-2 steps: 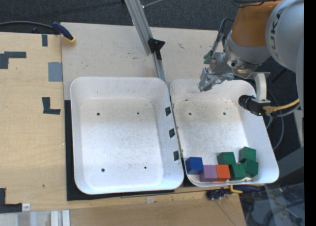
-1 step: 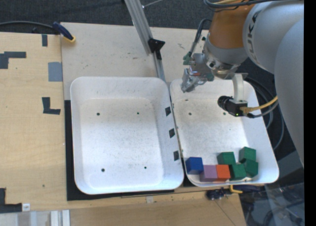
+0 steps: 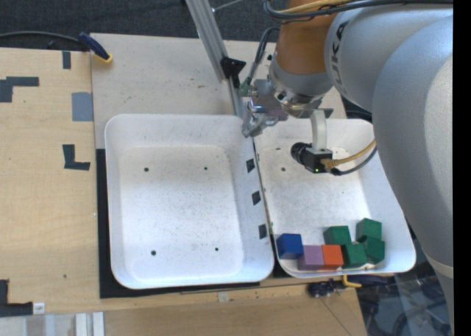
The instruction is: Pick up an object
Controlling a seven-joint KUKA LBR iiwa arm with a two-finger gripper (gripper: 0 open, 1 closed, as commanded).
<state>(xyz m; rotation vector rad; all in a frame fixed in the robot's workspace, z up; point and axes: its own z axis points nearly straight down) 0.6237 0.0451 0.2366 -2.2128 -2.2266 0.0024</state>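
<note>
Several small blocks lie clustered in the near corner of the right bin (image 3: 346, 187): a blue block (image 3: 289, 245), a purple block (image 3: 313, 256), an orange block (image 3: 333, 255) and several green blocks (image 3: 339, 236). My gripper (image 3: 255, 115) hangs at the far end of the rim where the two bins meet, well away from the blocks. The grey arm with its orange band covers the far part of the right bin. I see no block at the gripper.
The left bin (image 3: 118, 180) sits beside the right one, with a shared rim (image 3: 257, 195) marked by black squares. A slanted metal pole (image 3: 210, 29) rises behind the gripper. Black cables (image 3: 324, 162) hang from the wrist over the right bin.
</note>
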